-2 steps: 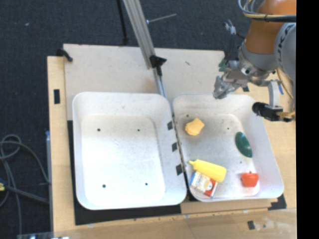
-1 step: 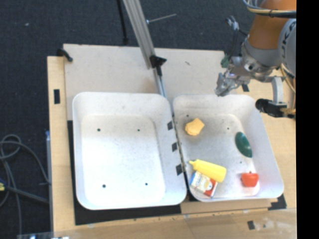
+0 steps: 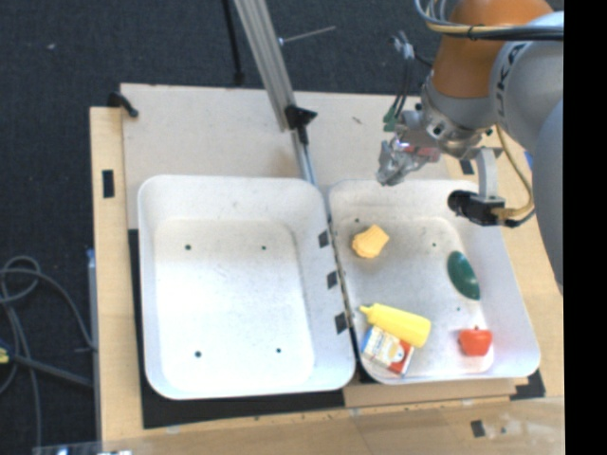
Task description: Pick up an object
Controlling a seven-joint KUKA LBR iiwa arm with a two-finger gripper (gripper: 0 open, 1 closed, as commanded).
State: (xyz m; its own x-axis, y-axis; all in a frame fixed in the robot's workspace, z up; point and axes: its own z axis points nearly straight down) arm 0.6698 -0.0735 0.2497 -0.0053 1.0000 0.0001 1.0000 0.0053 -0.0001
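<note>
Two white bins [image 3: 237, 282] sit on the table [image 3: 209, 131]; the hand [image 3: 394, 171] hovers above the right bin's far rim, its grip state unclear.

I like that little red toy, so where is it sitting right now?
The red toy lies in the right bin, near its front right corner, below the dark green piece and right of the yellow bottle.

Yellow bottle [image 3: 396, 322], green disc [image 3: 463, 274]
</note>
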